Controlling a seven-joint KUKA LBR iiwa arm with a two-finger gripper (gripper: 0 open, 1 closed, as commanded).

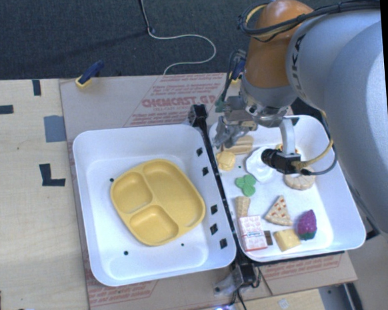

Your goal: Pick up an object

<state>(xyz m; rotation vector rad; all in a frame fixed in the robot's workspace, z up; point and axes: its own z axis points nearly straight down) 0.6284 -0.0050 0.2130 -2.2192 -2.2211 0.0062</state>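
Note:
The right bin (pixel 341 203) holds several toy foods. Among them are a pale yellow round piece (pixel 226 160), a green piece (pixel 246 184), a pizza slice (pixel 277 211), a purple grape bunch (pixel 307 223), a red and white carton (pixel 252 232) and a yellow cheese block (pixel 287 240). My gripper (pixel 225 136) hangs low over the far left corner of this bin, just beyond the yellow round piece and beside a tan cracker (pixel 244 144). I see nothing clearly held in it.
The left bin (pixel 96 192) carries a yellow divided plate (pixel 157 200). A black divider (pixel 212 176) runs between the bins. A waffle cone (pixel 243 205) and a tan bun (pixel 299 181) also lie in the right bin. The arm covers its far right part.

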